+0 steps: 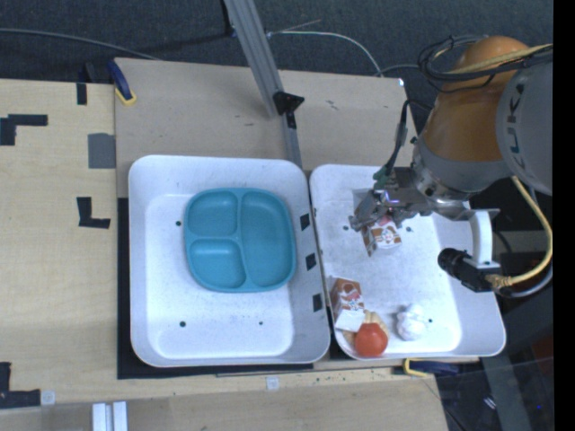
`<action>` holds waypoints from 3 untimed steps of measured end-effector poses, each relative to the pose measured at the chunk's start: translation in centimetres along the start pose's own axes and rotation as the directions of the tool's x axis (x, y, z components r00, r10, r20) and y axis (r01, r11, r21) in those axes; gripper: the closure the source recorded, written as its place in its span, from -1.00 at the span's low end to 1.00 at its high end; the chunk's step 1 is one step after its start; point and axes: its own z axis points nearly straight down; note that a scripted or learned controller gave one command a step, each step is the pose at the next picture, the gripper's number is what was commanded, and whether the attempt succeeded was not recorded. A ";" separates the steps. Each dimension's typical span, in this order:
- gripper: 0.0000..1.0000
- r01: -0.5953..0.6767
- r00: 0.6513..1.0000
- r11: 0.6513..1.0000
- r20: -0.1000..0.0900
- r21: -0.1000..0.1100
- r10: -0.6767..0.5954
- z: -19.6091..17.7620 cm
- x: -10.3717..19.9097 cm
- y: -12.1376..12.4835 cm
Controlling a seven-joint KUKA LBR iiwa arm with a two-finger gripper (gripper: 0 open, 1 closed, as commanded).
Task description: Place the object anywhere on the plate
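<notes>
I see my gripper [375, 227] in the right bin [467, 330], fingers clamped on a small red-and-white packet [386, 235], the blue plate [240, 240] at nine o'clock.

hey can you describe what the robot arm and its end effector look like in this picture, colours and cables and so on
The arm is bulky and rounded, grey with a broad orange band above the wrist, and dark lettering shows on the grey shell. Black cables loop over the orange part, and a yellowish cable trails down its side. The end effector is small, dark grey metal.
</notes>
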 end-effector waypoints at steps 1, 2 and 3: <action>1.00 -0.002 1.000 1.000 0.001 0.002 0.002 0.6 4.3 0.3; 1.00 0.000 1.000 1.000 0.000 0.001 0.000 1.0 9.9 1.4; 1.00 0.000 1.000 1.000 0.000 0.003 0.000 2.6 16.1 1.7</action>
